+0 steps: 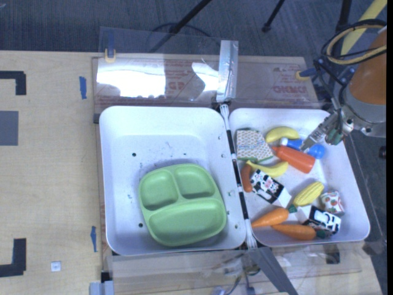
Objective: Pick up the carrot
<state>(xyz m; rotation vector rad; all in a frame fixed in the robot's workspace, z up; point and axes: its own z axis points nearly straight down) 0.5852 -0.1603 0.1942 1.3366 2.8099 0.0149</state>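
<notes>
Camera view: my gripper [325, 134] hovered over right bin [359, 208] upper edge; finger opening indeterminate. Carrot [271, 217] lay apart, near front.

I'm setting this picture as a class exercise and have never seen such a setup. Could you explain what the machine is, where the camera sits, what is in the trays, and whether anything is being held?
One fixed camera looks down at a slant on two white bins. The machine at the right is a robot arm; its gripper hangs over the right bin, above a blue piece. I cannot tell whether it grips anything. The left bin holds a green divided plate. The right bin holds toy food: two carrots near the front, a banana, corn and more.
</notes>
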